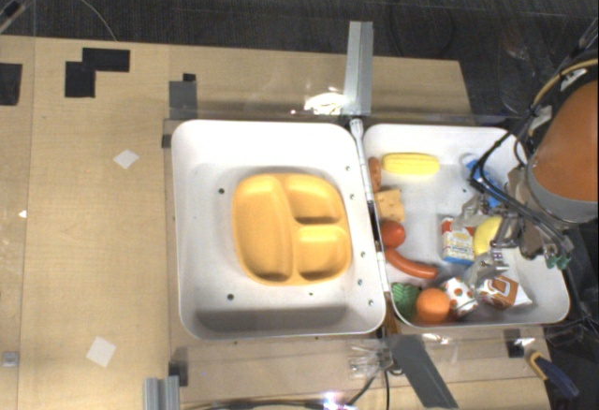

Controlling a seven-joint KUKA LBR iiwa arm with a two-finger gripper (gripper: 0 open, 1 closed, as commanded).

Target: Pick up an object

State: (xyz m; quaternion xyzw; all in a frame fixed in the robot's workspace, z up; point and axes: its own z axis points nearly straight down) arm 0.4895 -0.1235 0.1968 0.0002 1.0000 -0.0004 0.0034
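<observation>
Nearest the camera, along the right bin's (552,310) front edge: a round, matte orange fruit (431,305), a leafy green piece (404,294) touching it on the left, and on the right a small carton in white and red-brown (457,296), then another brown-and-white carton (501,289), tilted. Just behind, a smooth red sausage shape (412,264), curved, and a glossy red tomato-like ball (392,234). Further in, a tan, rough-looking cracker block (388,204) against the bin's left wall, with a thin reddish stick (375,172) beyond it. At the far side, a smooth pale-yellow oblong (409,165), like a corn cob or banana; hard to say which.

Mid-bin on the right, the hand (494,244), metallic, low among the items beside a small blue-and-white packet (457,242) and a yellow rounded thing (488,232). Fingers lost in the clutter and wiring; cannot tell whether spread or pressed together, nor whether anything sits between them. Above it, the grey wrist with its orange band (571,141), cut off by the frame's right edge, blue and black cables looped alongside.

In the left bin (201,212), shallow white plastic with rounded corners, a yellow-orange sectioned tray (285,226), three compartments, softly moulded. Underneath all, a pale wood-grain surface (84,230).
</observation>
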